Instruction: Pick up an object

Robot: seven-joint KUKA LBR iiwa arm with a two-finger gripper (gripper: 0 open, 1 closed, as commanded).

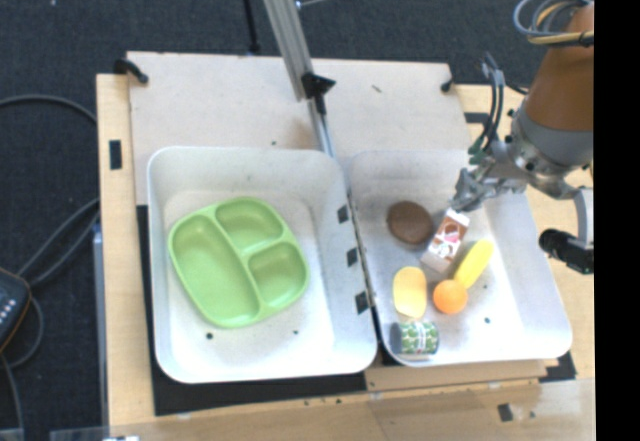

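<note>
Two shallow white bins sit side by side on the tabletop (220,99). The left bin (175,174), in the middle-left of the frame, carries a green divided plate (238,260) with three compartments, lying flat toward the bin's left half. The right bin (545,314) holds a loose cluster of things near its middle: a brown round lump (409,222) toward the upper left of the cluster, a small carton (447,235) with red and white print just right of it, a yellow banana-like piece (473,262) below and right of the carton, an orange ball (450,298) just under that, a pale yellow oval piece (409,291) left of the ball, and a small green-patterned can (419,337) at the bin's lower edge. The arm (555,99) reaches in from the right of the frame, its gripper (468,191) low over the right bin, directly above the carton's top end and close to it. Whether the fingers are wide or narrow cannot be told from here, nor whether they touch the carton.
</note>
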